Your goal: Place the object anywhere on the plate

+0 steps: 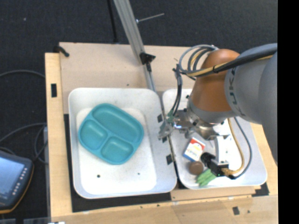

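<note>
A teal plate (110, 132) with three compartments lies in the left bin (88, 181). My gripper (195, 135) hangs low over the right bin (259, 171), hidden under the orange band and wrist. Just below it lies a small white box with blue and orange print (194, 150). Near the bin's front edge sit a brown round object (195, 168) and a green object (205, 178).
A slanted metal pole (133, 31) crosses the bench from the top and ends between the two bins. The wooden bench edge (53, 125) frames the bins. A tablet-like device (11, 178) lies off the bench at far left.
</note>
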Controlling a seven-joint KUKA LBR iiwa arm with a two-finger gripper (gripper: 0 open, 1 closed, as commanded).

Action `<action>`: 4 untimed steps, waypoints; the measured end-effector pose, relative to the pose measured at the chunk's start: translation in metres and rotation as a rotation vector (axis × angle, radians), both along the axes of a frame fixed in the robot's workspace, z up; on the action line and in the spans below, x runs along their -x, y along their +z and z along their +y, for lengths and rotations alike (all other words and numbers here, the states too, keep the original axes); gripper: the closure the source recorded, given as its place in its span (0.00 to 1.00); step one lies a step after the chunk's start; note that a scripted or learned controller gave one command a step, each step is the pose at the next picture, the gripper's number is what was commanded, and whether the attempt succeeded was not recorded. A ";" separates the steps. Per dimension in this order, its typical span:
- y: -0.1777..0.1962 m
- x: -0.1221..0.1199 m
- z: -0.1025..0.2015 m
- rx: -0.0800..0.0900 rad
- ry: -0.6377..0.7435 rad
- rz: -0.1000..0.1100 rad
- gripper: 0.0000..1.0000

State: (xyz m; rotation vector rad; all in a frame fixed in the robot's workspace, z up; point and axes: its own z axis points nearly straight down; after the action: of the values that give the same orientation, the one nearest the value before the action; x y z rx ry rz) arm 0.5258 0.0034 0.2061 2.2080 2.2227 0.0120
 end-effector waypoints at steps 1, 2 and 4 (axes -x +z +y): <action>-0.006 -0.014 0.022 -0.002 -0.002 0.011 0.00; -0.005 -0.066 -0.010 0.001 -0.008 0.008 0.00; 0.014 0.002 0.013 -0.004 0.002 0.011 0.00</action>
State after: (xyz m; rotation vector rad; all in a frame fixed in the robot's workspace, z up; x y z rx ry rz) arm 0.5240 0.0161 0.2201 2.2134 2.2325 0.0039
